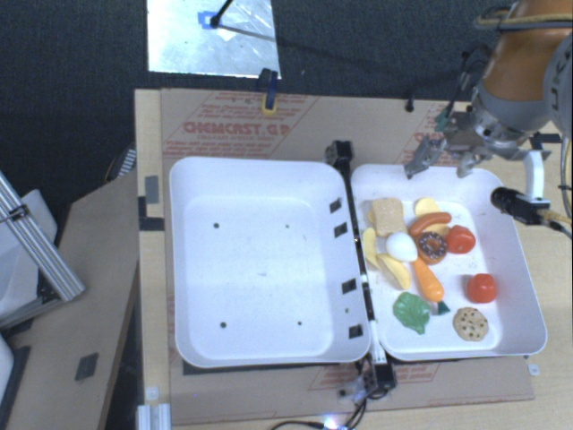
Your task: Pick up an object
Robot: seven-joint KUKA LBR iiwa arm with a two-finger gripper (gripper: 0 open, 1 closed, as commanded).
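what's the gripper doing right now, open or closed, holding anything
gripper: open, holding nothing, hovering above the far rim of the right bin, clear of the toy food.

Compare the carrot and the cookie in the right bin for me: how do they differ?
The carrot is long, tapered and orange with a green tip; the cookie is round, flat and tan with dark chips. The carrot lies mid-bin, touching the pile of other food; the cookie sits apart near the front edge. Both lie flat in the right bin, away from the hand.
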